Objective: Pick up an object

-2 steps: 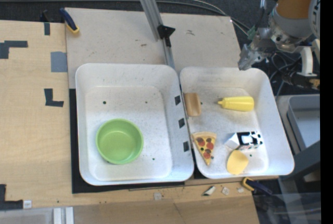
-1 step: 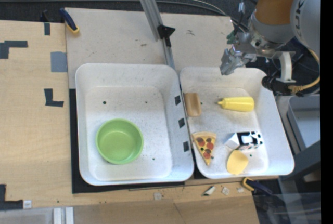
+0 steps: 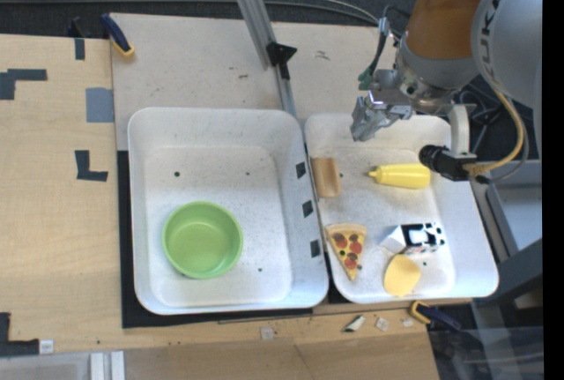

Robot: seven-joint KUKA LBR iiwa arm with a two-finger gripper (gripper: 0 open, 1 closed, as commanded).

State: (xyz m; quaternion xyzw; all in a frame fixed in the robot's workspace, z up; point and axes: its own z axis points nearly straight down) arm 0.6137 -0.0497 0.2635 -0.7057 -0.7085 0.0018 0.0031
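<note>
Right bin (image 3: 467, 281) taken as landmark. At its near edge — a yellow disc (image 3: 402, 276), with a black-and-white object (image 3: 418, 237) touching it just behind. A pizza slice toy (image 3: 347, 249) lies near the bin's left wall. Farther back, a tan block (image 3: 326, 176) sits against that left wall; a yellow mustard bottle (image 3: 402, 176) lies on its side toward the bin's right. Above the bin's far end hangs the gripper (image 3: 364, 130) — nothing between its fingers, their spacing cannot be told. In the neighbouring left bin (image 3: 141, 140), a green bowl (image 3: 203, 239).
</note>
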